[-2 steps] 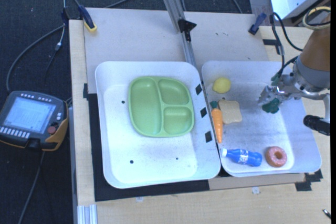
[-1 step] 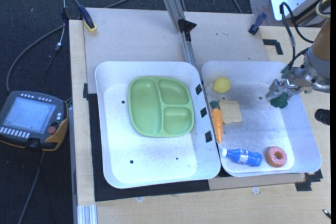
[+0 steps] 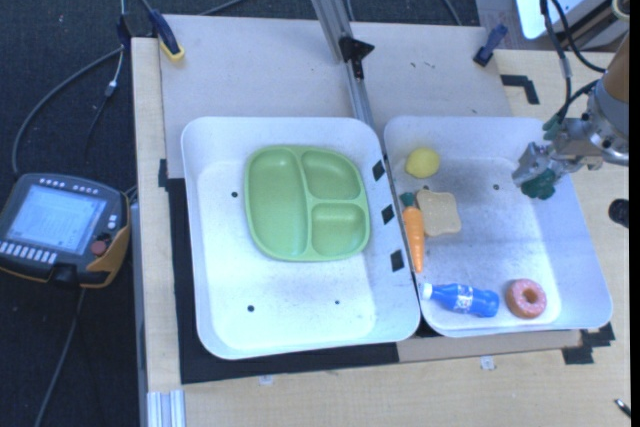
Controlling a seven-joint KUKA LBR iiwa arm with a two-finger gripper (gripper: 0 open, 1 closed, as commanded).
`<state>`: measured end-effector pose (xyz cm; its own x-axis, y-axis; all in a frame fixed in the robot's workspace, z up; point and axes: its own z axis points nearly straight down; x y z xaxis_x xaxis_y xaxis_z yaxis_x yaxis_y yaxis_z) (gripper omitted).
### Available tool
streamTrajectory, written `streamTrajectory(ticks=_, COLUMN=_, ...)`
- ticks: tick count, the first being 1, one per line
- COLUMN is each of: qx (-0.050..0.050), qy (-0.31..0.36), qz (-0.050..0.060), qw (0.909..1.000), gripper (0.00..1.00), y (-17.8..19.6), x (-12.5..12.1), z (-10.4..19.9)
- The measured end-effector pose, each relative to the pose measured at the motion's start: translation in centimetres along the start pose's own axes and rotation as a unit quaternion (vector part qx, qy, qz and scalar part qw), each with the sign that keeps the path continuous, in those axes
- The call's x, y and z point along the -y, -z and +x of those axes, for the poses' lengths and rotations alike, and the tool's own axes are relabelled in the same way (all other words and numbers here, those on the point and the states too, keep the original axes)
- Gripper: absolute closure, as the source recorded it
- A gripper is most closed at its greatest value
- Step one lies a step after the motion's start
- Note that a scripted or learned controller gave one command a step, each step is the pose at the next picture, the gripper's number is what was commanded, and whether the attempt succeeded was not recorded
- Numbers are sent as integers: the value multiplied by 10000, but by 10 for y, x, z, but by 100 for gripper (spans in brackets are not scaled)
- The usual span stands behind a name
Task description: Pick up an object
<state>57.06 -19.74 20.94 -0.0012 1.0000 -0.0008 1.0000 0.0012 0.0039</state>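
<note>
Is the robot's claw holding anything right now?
It cannot be told. The gripper hovers over the right bin, away from the lemon, bread and donut.

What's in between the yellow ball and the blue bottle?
In the camera view, the bread slice lies between the yellow ball and blue bottle, with the carrot beside it.

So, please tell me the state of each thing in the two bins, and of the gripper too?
green divided plate: lying flat in the left bin, nothing on it
lemon: loose in the right bin
bread slice: lying flat, beside the carrot
carrot: lying along the bin's left wall
blue bottle: on its side
donut: lying flat
gripper: above the right bin
</note>
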Motion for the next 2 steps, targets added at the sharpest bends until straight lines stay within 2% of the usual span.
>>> streamTrajectory(ticks=1, qx=-18, qy=19, qz=31, qw=10000, gripper=100, y=-7, x=8, z=54)
streamTrajectory(ticks=2, qx=-26, qy=32, qz=25, qw=10000, gripper=100, y=6, x=19, z=114)
